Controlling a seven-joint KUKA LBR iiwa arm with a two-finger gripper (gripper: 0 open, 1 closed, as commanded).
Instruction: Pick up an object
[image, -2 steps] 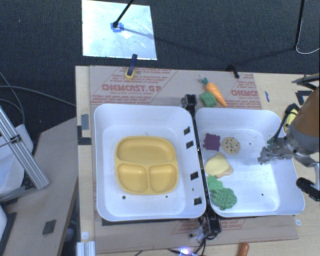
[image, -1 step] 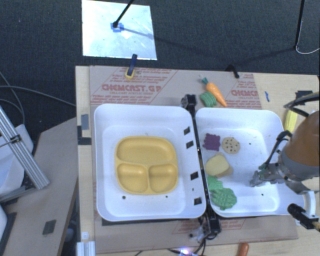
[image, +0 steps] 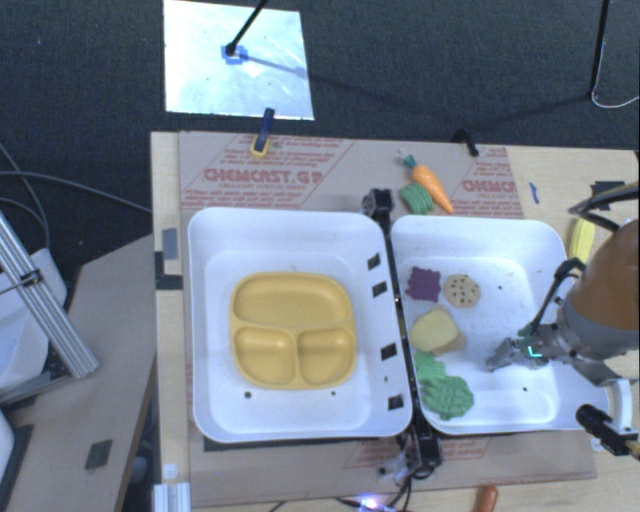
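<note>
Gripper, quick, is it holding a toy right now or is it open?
Gripper: over the right bin, nothing seen between its fingers; open or shut cannot be told from this view.

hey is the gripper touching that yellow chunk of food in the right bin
Apart. The camera view shows bare white bin floor between the gripper and the yellow food piece; the gripper sits over the right bin to that piece's right.

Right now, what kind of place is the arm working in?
Most likely a robotics lab test bench. Two white bins sit on a cardboard-covered bench, toy food such as a plastic carrot and a cookie serves as pick targets, and loose cables run over dark carpet.
</note>
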